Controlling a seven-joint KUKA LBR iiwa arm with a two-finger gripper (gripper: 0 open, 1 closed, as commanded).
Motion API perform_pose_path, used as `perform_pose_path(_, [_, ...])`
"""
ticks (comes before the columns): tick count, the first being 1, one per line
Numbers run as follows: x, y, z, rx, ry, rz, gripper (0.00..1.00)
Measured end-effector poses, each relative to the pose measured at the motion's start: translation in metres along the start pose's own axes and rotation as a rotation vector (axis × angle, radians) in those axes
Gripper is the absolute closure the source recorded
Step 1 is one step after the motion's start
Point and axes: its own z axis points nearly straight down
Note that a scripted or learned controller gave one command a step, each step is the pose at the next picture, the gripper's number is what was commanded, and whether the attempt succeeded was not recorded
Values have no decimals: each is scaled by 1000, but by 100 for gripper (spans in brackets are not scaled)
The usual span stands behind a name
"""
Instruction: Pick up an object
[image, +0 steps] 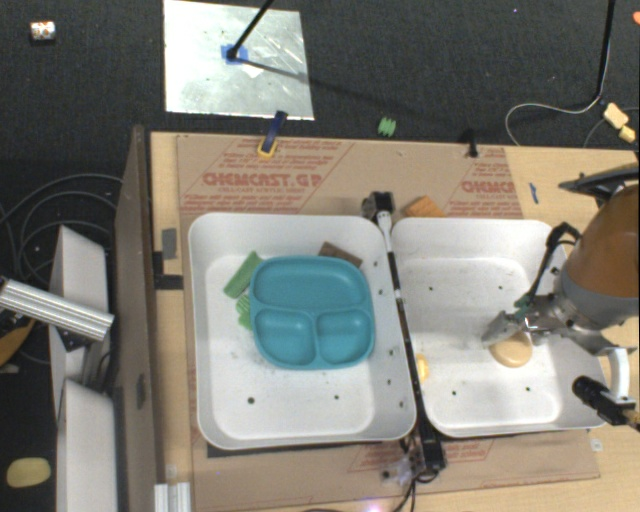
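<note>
A pale tan rounded object (513, 353) lies in the right bin (460, 400), toward its right side. My gripper (508, 329) comes in from the right and hangs directly over that object, at or just above its top edge. The arm's wrist covers the bin's right wall. In the left bin (230, 400) a teal divided plate (310, 312) lies flat. A green piece (241, 274) sticks out from under the plate's left edge and a brown piece (340, 253) from under its far edge. A small yellow object (422, 370) rests against the right bin's left wall.
A metal clamp (380, 208) and an orange block (424, 208) sit on the cardboard behind the bins. Black cables run along the divider between the bins and at the right bin's far right corner (553, 245).
</note>
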Motion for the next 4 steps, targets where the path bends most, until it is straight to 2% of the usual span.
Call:
perform_pose_path(1, [-32, -5, -21, -7, -5, 2, 0])
perform_pose_path(2, [4, -4, 30, -4, -2, -4, 0])
perform_pose_path(3, [2, -3, 17, -8, -3, -4, 100])
perform_pose_path(4, [51, 59, -99, -22, -4, -11, 100])
